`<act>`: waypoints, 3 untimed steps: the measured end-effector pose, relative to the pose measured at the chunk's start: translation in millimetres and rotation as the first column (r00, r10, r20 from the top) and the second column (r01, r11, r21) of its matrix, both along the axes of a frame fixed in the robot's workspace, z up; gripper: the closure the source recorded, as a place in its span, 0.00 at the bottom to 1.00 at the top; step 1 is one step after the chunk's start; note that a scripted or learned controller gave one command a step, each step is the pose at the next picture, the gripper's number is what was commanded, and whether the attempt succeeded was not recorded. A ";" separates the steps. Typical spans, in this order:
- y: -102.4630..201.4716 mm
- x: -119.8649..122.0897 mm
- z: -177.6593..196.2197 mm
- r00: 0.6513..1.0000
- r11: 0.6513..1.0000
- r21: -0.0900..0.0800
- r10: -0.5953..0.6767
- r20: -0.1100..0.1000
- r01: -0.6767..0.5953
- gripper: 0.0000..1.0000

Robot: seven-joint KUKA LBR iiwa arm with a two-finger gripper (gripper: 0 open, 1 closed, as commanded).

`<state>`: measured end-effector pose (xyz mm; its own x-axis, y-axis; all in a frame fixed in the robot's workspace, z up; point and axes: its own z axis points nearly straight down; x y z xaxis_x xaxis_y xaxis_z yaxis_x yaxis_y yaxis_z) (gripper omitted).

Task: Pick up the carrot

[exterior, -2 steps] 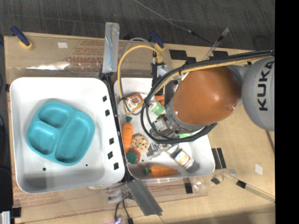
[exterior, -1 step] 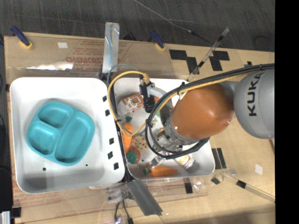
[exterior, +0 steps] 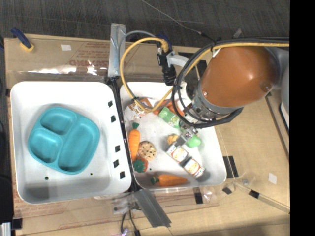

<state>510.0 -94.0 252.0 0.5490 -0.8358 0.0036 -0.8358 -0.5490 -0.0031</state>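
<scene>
Orange marks 2 carrots in the right bin point(exterior: 216, 146): 1 carrot point(exterior: 134, 142) lies along its left wall, another carrot point(exterior: 170, 180) lies by its near edge. The gripper point(exterior: 188, 132) hangs over the bin's middle, among a green toy point(exterior: 194, 141) and small jars point(exterior: 187, 160); whether it is open or closed, I cannot tell. Nothing looks grasped, so the approach is in hand. Next, the gripper must shift left or nearer, over a carrot, then descend.

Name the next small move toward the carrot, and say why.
Probably shift the gripper left in the camera view, then lower it. It sits over the right bin near the green toy and small jars, while a carrot lies apart by the left wall, another along the near wall.
</scene>
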 end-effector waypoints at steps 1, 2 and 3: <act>27.2 -31.1 -38.9 0.945 0.945 0.005 0.328 -0.010 -0.328 1.00; -2.7 4.4 -161.5 0.819 0.819 0.006 0.574 -0.010 -0.574 1.00; -52.1 63.0 56.3 0.885 0.885 -0.002 0.465 0.002 -0.465 1.00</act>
